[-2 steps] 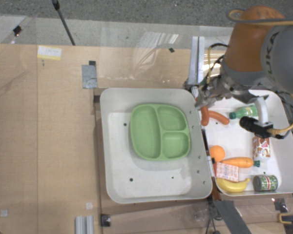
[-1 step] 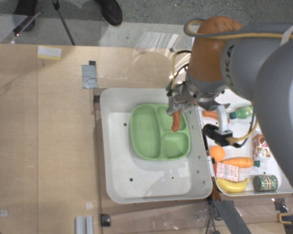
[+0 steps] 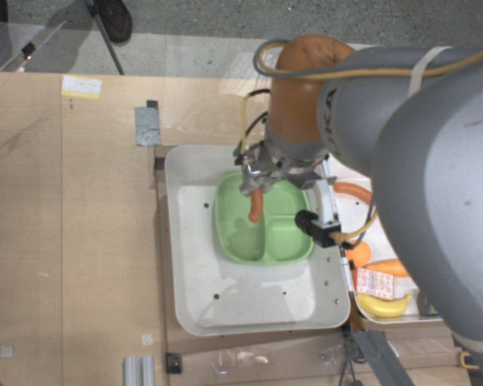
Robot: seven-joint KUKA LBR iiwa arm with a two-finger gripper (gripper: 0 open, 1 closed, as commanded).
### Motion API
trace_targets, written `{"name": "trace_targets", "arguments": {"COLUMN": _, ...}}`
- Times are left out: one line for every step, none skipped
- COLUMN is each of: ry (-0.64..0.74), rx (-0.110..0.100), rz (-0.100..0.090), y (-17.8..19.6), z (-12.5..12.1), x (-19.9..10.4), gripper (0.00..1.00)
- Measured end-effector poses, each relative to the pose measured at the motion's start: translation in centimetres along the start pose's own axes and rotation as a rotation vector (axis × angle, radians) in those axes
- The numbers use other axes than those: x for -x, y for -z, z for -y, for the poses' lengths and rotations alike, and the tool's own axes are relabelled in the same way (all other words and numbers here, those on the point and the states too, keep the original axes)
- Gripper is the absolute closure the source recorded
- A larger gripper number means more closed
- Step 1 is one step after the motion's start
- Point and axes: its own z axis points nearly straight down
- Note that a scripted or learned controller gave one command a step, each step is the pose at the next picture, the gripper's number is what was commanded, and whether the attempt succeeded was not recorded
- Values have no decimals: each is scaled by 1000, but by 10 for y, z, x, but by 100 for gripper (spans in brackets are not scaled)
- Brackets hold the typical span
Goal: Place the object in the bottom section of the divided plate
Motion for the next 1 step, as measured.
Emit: {"name": "trace_targets", "arguments": {"ry": 0, "rx": 1, "rz": 0, "y": 0, "z": 0, "x": 0, "gripper": 0}}
